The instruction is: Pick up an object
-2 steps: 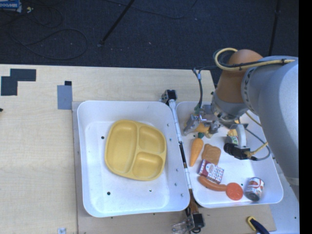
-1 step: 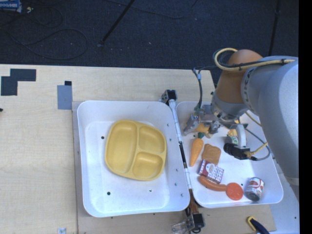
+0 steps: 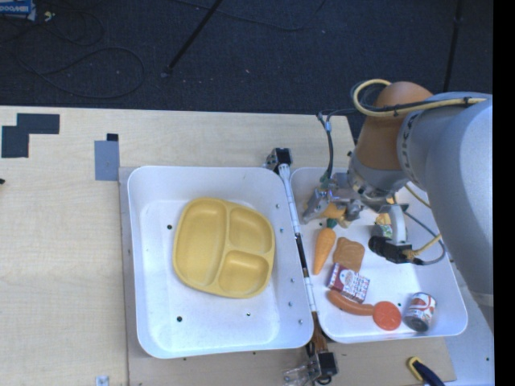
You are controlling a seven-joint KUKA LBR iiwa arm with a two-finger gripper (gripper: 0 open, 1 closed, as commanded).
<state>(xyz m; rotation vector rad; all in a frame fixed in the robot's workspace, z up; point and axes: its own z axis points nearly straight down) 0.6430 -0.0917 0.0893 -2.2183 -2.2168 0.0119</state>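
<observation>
No object is lifted yet, as far as we can judge. All candidates lie in the right bin [image 3: 451, 316]: a carrot [image 3: 323, 249], a brown cracker-like piece [image 3: 349, 253], a red-and-white packet [image 3: 348, 283], a sausage [image 3: 349, 302], a red disc [image 3: 387, 315] touching the sausage's end, a small can [image 3: 419, 310] near the front corner.

The gripper [image 3: 331, 207] sits low at the bin's rear, just above the carrot's top, with something small and yellow beside it that we cannot identify. We cannot tell whether the jaws are spread or pressed together; the wrist and cables hide them. Nothing visibly pinched.

The left bin [image 3: 153, 328] holds a yellow tray [image 3: 224, 246]. Both bins rest on the desk [image 3: 56, 256].

Remaining, in our judgement: close on one item, likely near the carrot, and raise it clear.
</observation>
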